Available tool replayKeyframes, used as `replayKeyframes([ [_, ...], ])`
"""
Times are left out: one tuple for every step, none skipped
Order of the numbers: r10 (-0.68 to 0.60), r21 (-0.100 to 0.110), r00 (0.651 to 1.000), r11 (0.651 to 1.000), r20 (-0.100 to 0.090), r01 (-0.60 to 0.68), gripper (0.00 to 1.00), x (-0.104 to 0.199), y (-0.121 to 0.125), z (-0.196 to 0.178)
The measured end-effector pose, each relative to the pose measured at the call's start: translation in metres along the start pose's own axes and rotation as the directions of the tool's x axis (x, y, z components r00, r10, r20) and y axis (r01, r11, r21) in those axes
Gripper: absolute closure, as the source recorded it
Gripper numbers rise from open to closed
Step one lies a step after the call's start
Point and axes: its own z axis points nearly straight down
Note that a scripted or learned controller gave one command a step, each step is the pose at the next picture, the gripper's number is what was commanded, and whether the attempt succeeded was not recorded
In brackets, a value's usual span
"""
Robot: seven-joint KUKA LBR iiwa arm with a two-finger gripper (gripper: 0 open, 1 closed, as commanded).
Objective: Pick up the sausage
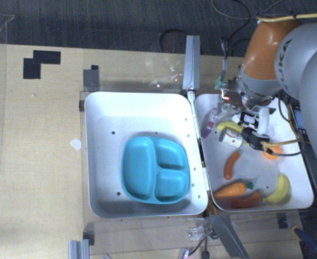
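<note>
1. The small orange-red sausage lies mid right white bin, free.
2. The grey arm's gripper hovers near the bin's far left corner, just beyond the sausage; whether it is open or closed, I cannot tell.
3. Risk: an orange carrot and yellow banana near the front edge resemble it, inviting a wrong grab.

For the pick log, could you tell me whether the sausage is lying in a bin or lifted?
Lying in the bin: the sausage rests flat on the right bin's floor, apart from the claw above it.

Sausage open above; carrot close below.
</note>
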Motion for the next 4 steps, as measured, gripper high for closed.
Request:
replayKeyframes([
  [0.048,-0.005,0.999,0.999,0.001,-0.048,1.00,-0.015,0.009,-0.076],
  [0.048,-0.004,0.999,0.999,0.001,-0.048,0.00,-0.015,0.009,-0.076],
  [-0.073,0.002,0.997,0.997,0.001,0.073,0.00,0.041,-0.031,0.001],
  [-0.130,-0.001,0.992,0.992,0.000,0.130,0.00,0.079,-0.114,0.000],
])
